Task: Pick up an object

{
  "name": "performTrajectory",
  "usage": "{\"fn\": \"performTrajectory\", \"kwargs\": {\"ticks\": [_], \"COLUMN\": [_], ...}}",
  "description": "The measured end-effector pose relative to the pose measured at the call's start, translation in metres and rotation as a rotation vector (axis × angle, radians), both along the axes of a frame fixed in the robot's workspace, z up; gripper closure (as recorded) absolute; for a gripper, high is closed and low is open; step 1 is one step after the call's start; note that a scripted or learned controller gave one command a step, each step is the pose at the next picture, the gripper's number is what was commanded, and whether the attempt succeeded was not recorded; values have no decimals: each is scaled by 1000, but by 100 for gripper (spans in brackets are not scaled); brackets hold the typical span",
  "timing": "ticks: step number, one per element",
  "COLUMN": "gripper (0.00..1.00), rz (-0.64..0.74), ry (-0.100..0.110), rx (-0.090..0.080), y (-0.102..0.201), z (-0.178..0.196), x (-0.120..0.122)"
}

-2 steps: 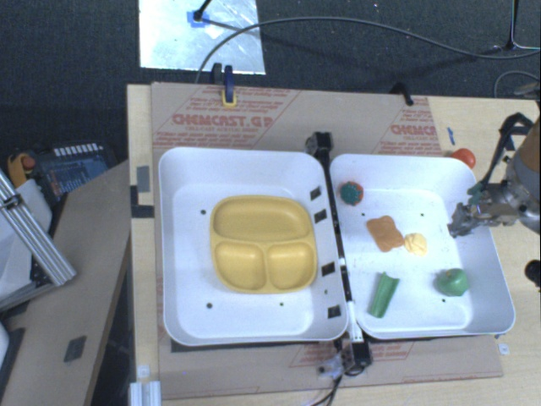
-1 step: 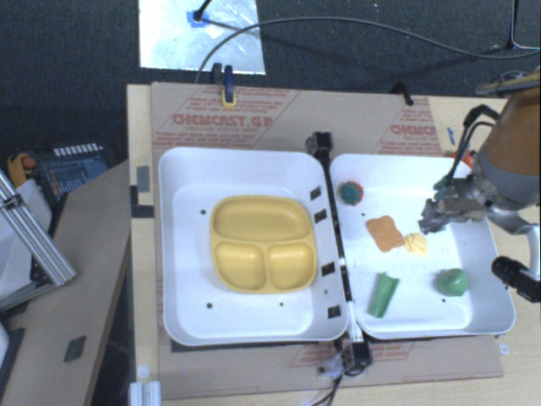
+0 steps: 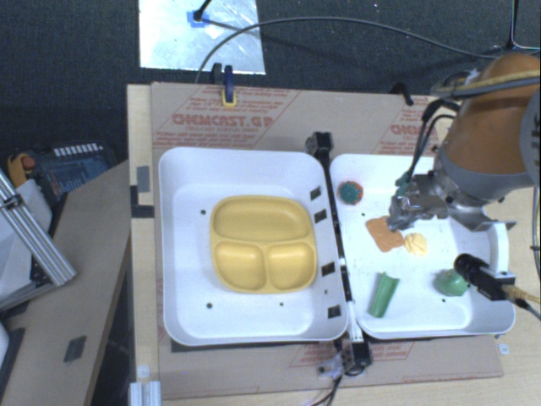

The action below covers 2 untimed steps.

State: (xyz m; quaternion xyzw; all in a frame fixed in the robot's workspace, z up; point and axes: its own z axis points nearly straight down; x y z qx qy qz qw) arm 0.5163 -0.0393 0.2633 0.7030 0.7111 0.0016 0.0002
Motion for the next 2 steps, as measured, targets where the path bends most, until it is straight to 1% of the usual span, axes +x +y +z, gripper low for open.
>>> {"fn": "performTrajectory", "kwargs": {"ticks": [1,2], "gripper": [100,100], "rz": [-1,-1], "ry": [0,3], "rx": [0,1], "y": [53,114], "z": [0,-16], "x": [8,3]}}
